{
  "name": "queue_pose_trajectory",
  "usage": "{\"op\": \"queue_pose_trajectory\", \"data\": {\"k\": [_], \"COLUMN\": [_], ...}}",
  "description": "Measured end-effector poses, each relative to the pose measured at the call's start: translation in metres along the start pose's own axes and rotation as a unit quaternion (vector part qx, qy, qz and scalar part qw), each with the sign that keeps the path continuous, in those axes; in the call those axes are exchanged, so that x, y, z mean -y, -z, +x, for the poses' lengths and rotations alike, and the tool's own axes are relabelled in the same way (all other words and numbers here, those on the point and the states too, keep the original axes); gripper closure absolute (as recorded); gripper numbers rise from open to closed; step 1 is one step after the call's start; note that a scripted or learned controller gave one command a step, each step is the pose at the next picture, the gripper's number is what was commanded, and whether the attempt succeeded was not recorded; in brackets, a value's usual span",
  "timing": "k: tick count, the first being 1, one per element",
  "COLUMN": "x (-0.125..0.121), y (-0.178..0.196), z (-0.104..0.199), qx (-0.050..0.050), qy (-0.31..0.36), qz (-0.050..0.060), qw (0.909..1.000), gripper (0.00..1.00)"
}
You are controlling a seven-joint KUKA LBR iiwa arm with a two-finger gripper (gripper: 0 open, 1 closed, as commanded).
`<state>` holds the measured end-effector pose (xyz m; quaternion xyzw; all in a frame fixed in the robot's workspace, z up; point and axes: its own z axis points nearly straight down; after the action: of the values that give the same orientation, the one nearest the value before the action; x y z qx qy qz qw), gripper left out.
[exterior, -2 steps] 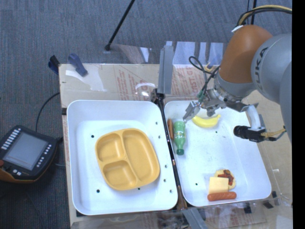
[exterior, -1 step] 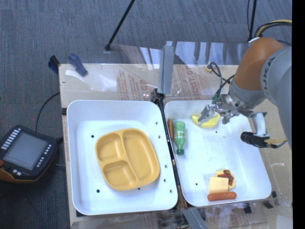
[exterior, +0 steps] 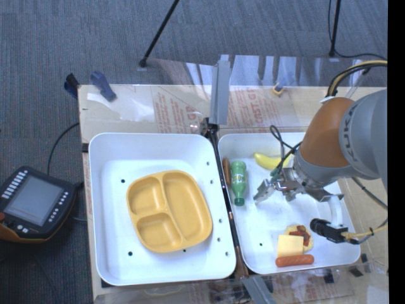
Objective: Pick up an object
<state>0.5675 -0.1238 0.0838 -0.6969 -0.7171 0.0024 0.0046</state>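
Claw (exterior: 264,192) spread open, gripping nothing, over my right bin (exterior: 253,249).
Bottle (exterior: 238,181) beside it looks light, stiff, slick; I'd pinch across its middle.

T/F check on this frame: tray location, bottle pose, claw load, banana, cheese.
1. The yellow tray sits in the left bin. True.
2. The green bottle stands upright. False: it lies on its side in the right bin.
3. The claw holds the bottle. False: nothing shows between its fingers; the bottle lies apart, to its left.
4. A banana lies in the right bin. True.
5. The cheese is on the tray. False: it is in the right bin, by the sausage.
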Motion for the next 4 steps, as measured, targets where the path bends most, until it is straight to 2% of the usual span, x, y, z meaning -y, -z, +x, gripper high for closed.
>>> {"op": "queue_pose_trajectory", "data": {"k": [1, 2, 3, 4], "x": [0.010, -0.061, -0.081, -0.075], "y": [0.003, 0.019, 0.111, 0.068], "z": [-0.004, 0.018, 0.091, 0.017], "qx": [0.000, 0.005, 0.002, 0.002], "qy": [-0.037, 0.044, 0.088, 0.041], "qz": [-0.003, -0.006, -0.010, -0.002], "qw": [0.9993, 0.9990, 0.9961, 0.9992], "gripper": [0.00, 0.00, 0.00, 0.00]}}
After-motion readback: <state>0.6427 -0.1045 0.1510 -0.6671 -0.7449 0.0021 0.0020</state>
